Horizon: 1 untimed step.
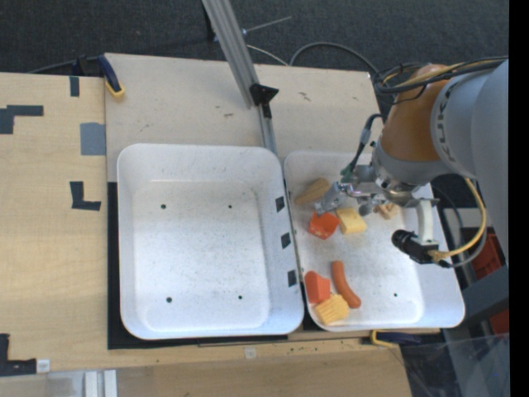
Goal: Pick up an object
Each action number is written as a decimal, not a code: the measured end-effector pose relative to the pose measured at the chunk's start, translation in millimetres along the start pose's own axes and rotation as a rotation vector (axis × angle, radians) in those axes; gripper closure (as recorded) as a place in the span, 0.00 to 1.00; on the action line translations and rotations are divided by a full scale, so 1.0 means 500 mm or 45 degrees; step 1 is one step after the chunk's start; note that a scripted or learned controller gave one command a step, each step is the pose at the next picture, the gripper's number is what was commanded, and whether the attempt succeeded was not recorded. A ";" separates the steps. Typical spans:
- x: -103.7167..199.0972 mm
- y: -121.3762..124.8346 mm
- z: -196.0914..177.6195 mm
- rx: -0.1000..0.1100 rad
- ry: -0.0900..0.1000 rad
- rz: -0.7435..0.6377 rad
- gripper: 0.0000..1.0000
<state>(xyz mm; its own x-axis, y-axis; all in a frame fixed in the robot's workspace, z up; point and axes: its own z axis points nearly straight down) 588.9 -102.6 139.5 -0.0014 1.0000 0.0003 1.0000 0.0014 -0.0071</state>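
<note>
My arm (446, 131) comes in from the right, grey with the orange band showing above the wrist, and it hangs over the far part of the right bin (438, 304). My gripper (351, 195) is down low among the toy food there, but from this slant I cannot tell how it is set, nor whether anything sits in it.

Right around the gripper there is a cluster. A tan, bread-like piece (312, 192) lies just to its left, near the bin's far left corner. An orange-red chunk (323, 225) sits just nearside of it, and a pale yellow block (352, 222) is touching or nearly touching that chunk on its right. A small tan bit (385, 210) shows further right, partly under my wrist.

Further toward the near edge lies an orange sausage-shaped piece (345, 284), tilted. Left of it stands an orange wedge (316, 286), and a ridged yellow piece (333, 309) rests just beside both, close to the near wall.

The left bin (132, 222) sits alongside, its right wall against the right bin. Both rest on the wooden bench (50, 246), and a metal post (235, 44) slants in from the far side.
</note>
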 end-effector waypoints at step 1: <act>-0.001 0.007 0.097 -0.023 -0.008 -0.001 0.00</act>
<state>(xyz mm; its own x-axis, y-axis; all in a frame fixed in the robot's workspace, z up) 591.9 -103.3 90.9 -0.0025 1.0000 -0.0058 0.9999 0.0026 0.0108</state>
